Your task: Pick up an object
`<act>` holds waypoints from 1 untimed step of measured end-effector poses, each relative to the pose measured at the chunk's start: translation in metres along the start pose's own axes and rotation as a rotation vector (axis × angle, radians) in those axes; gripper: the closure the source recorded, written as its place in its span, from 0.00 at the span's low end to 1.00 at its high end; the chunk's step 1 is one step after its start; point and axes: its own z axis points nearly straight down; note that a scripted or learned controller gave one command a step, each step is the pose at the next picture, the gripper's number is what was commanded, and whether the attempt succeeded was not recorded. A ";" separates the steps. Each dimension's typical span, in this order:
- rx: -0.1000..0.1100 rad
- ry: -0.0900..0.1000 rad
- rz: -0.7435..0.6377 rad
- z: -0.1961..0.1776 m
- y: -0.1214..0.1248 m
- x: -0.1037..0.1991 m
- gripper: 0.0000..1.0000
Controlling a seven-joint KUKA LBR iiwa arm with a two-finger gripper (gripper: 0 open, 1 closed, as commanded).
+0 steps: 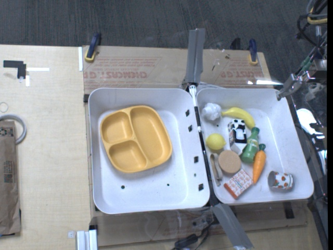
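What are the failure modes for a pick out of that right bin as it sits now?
1. Clutter: the green bottle, carrot and round wooden disc touch or nearly touch, so the claw may grab two or knock one aside.
2. The lemon is round and could roll away.
3. The small can lies close to the right bin wall, leaving little clearance.
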 end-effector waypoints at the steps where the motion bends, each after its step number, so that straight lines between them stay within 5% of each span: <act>1: 0.000 0.001 -0.035 0.066 -0.098 0.023 0.00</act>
